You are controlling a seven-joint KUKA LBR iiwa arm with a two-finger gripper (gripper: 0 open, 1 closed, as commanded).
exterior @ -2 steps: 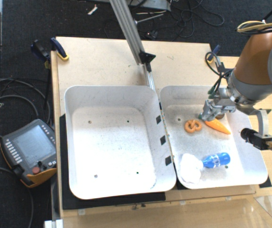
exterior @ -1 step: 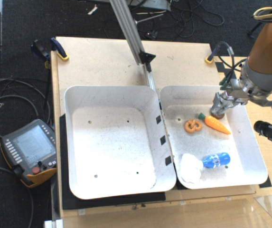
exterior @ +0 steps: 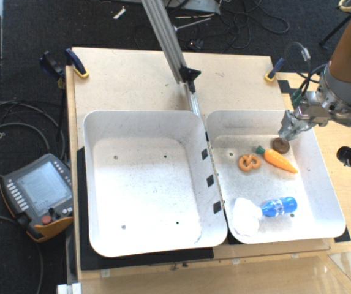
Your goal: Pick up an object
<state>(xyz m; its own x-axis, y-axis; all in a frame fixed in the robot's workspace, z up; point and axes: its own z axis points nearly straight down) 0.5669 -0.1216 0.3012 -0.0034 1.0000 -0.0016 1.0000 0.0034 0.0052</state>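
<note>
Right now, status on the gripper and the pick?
Gripper low over right bin's far edge, nothing visibly held. Small brown object directly beneath it. Carrot touching alongside; pretzel apart.

Matt white plastic bins (exterior: 95, 127) speckled with dirt sit on a pale wooden bench (exterior: 132, 78).

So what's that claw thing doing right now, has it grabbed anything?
Gripper: low over the right bin, just above a small brown object beside the toy carrot. Whether it is open, shut or holding anything cannot be told.
</note>
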